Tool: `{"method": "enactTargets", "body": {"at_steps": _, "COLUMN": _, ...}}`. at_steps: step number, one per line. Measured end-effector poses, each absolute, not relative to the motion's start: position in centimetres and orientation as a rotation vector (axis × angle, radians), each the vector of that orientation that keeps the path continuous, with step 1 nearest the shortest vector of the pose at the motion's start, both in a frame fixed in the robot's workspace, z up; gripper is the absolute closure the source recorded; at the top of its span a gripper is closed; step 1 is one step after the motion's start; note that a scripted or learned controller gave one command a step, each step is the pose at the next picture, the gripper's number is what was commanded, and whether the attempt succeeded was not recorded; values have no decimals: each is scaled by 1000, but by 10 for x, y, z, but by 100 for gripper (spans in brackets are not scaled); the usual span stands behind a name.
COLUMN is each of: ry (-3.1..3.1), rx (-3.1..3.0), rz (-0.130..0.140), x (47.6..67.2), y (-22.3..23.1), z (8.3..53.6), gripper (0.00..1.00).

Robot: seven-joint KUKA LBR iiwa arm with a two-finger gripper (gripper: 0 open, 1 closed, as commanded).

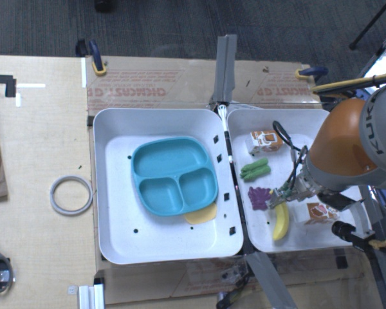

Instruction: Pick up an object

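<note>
Orange-banded arm reaching over the right bin (321, 118), gripper (284, 194) low between the purple grapes (259, 198) and the banana (280, 223), its opening impossible to tell; nothing visibly grasped, so picking remains undone.

Grey arm (373, 140) beside the right bin (241, 172), broad glossy orange band (344, 143), dark lettering on pale casing, black cable (289, 140) looping off the wrist, small metallic gripper (284, 193)
</note>
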State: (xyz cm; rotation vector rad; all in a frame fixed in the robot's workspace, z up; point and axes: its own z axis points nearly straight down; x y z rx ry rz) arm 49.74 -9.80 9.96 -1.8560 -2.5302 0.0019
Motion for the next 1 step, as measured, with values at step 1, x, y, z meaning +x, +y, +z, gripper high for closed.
{"method": "enactTargets", "body": {"at_steps": 1, "ry": -2217, "rx": -2226, "rz": 5, "x": 567, "y": -88, "z": 191, "gripper": 100}}
